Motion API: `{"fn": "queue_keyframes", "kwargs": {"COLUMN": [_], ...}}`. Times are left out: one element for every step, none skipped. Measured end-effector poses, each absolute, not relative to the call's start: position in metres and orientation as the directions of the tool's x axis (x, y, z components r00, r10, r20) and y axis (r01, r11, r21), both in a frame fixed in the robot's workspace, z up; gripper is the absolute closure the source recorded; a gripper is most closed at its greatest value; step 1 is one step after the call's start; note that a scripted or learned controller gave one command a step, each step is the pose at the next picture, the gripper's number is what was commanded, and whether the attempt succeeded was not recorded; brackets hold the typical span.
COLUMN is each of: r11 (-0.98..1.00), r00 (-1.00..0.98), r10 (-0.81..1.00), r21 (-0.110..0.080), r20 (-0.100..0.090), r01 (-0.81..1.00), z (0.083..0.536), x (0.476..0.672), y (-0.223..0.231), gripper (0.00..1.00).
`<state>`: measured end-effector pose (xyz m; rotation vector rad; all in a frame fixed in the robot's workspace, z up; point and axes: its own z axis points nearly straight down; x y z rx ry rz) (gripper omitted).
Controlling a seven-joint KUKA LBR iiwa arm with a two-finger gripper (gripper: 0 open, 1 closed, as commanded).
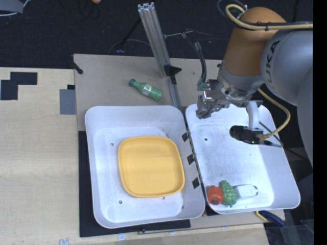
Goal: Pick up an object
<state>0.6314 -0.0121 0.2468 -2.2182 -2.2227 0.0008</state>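
— Over the right bin's (pixel 278 182) far-left corner: jaws (pixel 204 111) position?
— Confirmed; open or closed, cannot tell.
— Objects?
— Red-green toy (pixel 223 193) at that bin's near edge; yellow plate (pixel 150 165) in left bin (pixel 97 131); bottle (pixel 146 89) on counter (pixel 102 80).

Green bottle (pixel 146 89) lying on the bench (pixel 102 80), slanted aluminium rail (pixel 157 39) behind the bins

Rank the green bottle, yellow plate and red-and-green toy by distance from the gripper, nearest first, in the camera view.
From the gripper:
1. Green bottle, on the bench behind the left bin.
2. Yellow plate, in the left bin.
3. Red-and-green toy, right bin's near edge.
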Motion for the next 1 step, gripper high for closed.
{"fn": "queue_keyframes", "kwargs": {"r11": [0.004], "r00": [-0.004], "r10": [1.0], "r21": [-0.002], "r20": [0.001], "r01": [1.0], "z": [0.2396], "x": [0.6194], "y": [0.0487], "gripper": [1.0]}}
